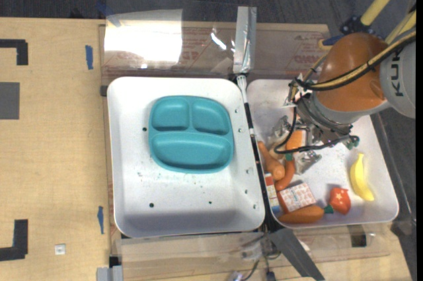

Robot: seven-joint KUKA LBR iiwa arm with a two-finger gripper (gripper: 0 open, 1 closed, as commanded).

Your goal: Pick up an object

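Banana [360, 176] — yellow, curved, in right bin [386, 207]

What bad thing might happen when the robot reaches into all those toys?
1. The hand is down in the right bin where the carrots and the small box lie packed together, so it may pinch two at once or shove them aside.
2. That pile sits against the bin's left wall, so the hand may bump the wall.
3. The banana is curved and could slip away.

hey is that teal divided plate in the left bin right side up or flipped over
Right side up: the teal plate lies flat in the left bin, its three compartments facing the camera.
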